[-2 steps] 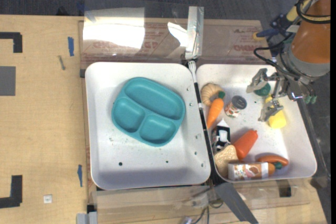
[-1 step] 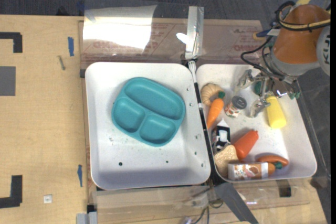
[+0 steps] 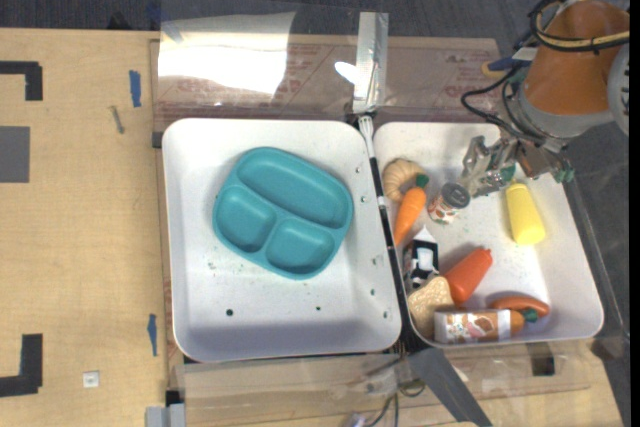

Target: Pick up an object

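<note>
Camera view shows the end effector (image 3: 484, 167) low in the right bin (image 3: 585, 300), fingers spread, gripping nothing. A small jar (image 3: 450, 202) sits just beside it, near a carrot (image 3: 409, 212) and yellow corn (image 3: 524, 213). A teal divided plate (image 3: 283, 211) lies in the left bin (image 3: 190, 285).

Teal sectioned plate (image 3: 283, 212) in white left bin (image 3: 190, 295). White right bin (image 3: 575, 290): orange carrot (image 3: 409, 213), yellow block (image 3: 524, 213), red-orange pepper (image 3: 469, 275), brown-labelled bottle (image 3: 478, 324). Arm's band (image 3: 570, 65) orange.
</note>
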Controlling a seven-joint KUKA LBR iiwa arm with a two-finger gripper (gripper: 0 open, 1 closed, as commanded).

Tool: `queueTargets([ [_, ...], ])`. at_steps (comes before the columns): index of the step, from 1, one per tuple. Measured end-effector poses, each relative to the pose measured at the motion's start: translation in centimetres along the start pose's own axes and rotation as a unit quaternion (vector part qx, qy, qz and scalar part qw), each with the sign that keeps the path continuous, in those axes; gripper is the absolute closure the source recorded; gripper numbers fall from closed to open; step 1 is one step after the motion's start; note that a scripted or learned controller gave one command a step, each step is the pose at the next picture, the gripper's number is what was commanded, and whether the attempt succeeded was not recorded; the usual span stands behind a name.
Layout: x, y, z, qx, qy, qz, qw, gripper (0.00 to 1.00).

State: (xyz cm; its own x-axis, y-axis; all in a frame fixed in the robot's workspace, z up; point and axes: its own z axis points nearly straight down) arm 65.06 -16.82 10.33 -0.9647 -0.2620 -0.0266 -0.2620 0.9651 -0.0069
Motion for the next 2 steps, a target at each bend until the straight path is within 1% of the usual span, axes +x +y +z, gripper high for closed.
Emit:
queueTargets([
  [1,0.1,0.0,0.1,-0.001,0.001,0.0,1.0,0.0],
  [2,-0.6,-4.8,-0.5,-0.002,0.008,-0.048,0.9988,0.0],
])
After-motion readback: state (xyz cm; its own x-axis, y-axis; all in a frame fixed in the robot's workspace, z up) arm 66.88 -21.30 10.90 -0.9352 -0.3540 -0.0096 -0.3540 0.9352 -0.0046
